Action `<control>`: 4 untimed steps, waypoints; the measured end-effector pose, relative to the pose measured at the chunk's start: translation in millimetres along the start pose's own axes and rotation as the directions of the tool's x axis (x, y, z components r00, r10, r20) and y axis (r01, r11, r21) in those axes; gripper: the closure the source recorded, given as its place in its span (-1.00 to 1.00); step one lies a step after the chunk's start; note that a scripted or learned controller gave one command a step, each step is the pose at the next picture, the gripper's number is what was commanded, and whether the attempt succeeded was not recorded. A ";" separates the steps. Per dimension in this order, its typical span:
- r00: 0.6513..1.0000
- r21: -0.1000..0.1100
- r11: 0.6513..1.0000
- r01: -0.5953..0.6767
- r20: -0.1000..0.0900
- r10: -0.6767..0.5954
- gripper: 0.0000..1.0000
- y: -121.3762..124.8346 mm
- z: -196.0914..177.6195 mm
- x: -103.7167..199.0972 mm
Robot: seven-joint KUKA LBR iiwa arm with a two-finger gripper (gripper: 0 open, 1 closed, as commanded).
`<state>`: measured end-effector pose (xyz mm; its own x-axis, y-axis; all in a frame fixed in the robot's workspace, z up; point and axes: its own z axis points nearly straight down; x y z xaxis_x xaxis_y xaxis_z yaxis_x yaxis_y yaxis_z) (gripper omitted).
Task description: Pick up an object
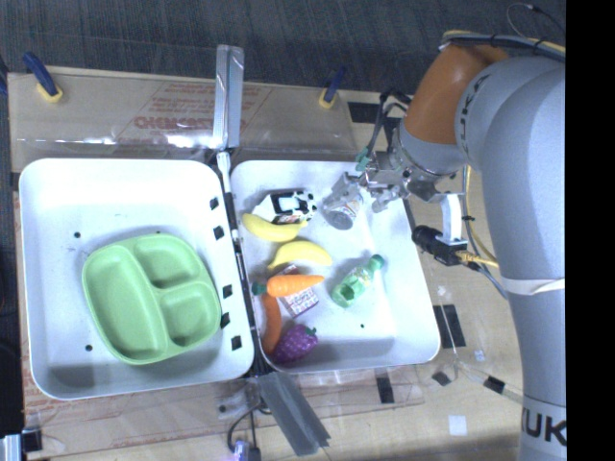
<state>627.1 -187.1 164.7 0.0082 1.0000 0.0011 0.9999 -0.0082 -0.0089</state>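
Observation:
My gripper (373, 182) hangs over the far right part of the right bin (408, 329), below the orange band of the arm. A small grey, cup-like object (338, 208) sits right against its left side; whether it is held is unclear. Further left lie a black-and-white toy (289, 203) and two yellow bananas (271, 227) (301, 253). Nearer the front are a green bottle (356, 281), an orange carrot (292, 283), a second orange piece (272, 322) and purple grapes (295, 344).
The left bin (58, 190) holds a green divided plate (152, 298). A raised divider (229, 209) separates the two bins. The grey arm (519, 209) fills the right side of the bench. Bare white floor shows at the right bin's front right corner.

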 end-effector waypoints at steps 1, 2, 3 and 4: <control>0.997 -0.011 0.997 0.073 0.000 -0.073 -1.00 16.0 55.4 -7.8; 0.997 -0.014 0.997 0.078 0.003 -0.078 1.00 18.6 44.2 -8.1; 1.000 -0.004 1.000 0.021 0.000 -0.021 1.00 22.7 -51.7 40.9; 1.000 -0.004 1.000 0.021 0.000 -0.021 -1.00 22.5 -51.4 40.8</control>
<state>650.4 -146.6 215.9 -0.0130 0.9999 0.0009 0.9999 0.0130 -0.0053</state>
